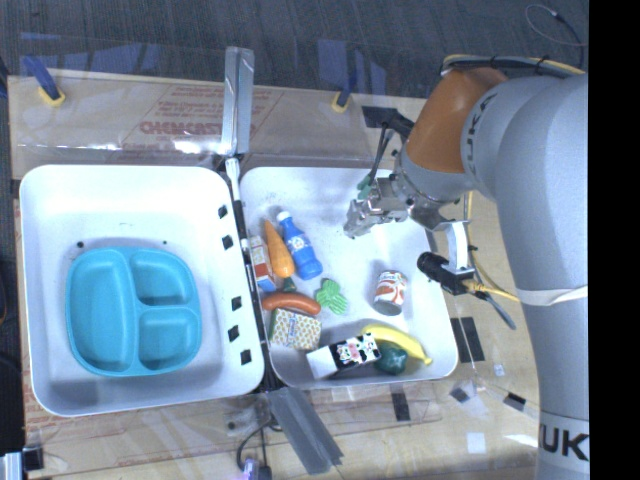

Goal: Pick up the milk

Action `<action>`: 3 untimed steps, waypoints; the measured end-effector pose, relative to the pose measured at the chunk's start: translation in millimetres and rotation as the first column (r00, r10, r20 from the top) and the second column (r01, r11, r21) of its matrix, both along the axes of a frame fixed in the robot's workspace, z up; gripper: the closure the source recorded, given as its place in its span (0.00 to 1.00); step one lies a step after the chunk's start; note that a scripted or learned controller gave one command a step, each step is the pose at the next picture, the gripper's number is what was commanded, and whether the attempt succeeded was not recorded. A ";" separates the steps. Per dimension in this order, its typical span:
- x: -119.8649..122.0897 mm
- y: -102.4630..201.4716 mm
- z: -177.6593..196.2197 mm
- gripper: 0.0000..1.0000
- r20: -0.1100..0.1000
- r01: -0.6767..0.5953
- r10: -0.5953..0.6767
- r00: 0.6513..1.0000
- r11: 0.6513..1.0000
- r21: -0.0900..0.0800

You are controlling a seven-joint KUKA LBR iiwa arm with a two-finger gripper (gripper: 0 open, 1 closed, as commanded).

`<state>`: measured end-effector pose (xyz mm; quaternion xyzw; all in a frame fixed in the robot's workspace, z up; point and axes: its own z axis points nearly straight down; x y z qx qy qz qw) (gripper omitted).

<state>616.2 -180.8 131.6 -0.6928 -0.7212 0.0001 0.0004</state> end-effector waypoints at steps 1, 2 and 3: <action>41.6 72.3 13.5 1.00 0.002 -0.357 0.357 0.934 0.934 -0.002; 3.3 142.4 61.2 1.00 -0.001 -0.435 0.435 0.900 0.900 0.000; -35.1 207.8 89.3 1.00 -0.002 -0.402 0.402 0.916 0.916 0.000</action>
